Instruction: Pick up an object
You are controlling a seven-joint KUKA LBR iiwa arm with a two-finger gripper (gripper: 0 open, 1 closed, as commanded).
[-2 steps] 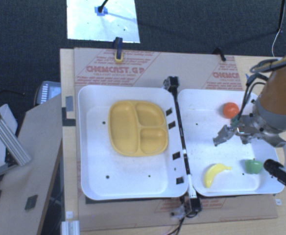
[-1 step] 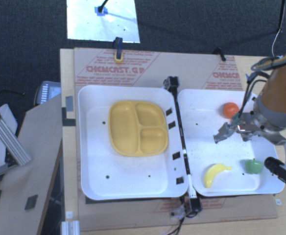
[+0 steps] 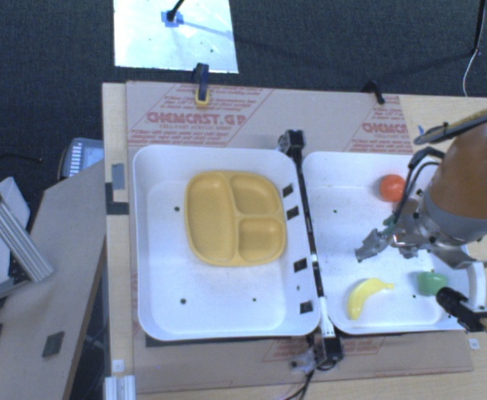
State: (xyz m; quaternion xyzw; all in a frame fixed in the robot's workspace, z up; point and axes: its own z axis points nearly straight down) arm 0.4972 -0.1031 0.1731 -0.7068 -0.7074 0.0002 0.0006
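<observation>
While the jaws [image 3: 375,244] hang open and empty, the banana [image 3: 367,294] lies just below them

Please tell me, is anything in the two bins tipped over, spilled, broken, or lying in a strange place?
Nothing stands out. The yellow divided plate lies flat in the left bin, a little turned against its walls. The banana, the orange ball and the green object lie apart in the right bin.
</observation>
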